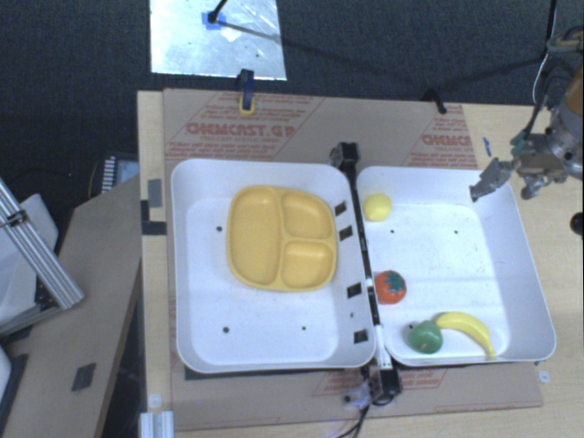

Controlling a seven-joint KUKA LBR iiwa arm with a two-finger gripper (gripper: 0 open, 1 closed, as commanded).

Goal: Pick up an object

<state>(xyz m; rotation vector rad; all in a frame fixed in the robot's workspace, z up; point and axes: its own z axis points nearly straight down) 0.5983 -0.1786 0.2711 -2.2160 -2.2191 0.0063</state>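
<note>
Dark carpet surrounds my tabletop [153, 354], and on it two white bins sit side by side. I'm reading this as the approach step: my hand [513, 179] hangs at the far right corner of the right bin [511, 245], fingers spread, nothing between them. No object chosen for certain yet. Candidates all lie in that right bin: a small yellow lemon [378, 207] near the far left corner, a red tomato [391, 286] by the divider, and at the near edge a green apple [425, 337] touching a banana [467, 328]. The lemon looks nearest to me, round and smooth, sitting apart from the others, so it may roll if nudged. My next move would be to swing left over it, line up and descend. Over in the left bin [196, 318] lies a yellow divided plate [279, 237].
</note>
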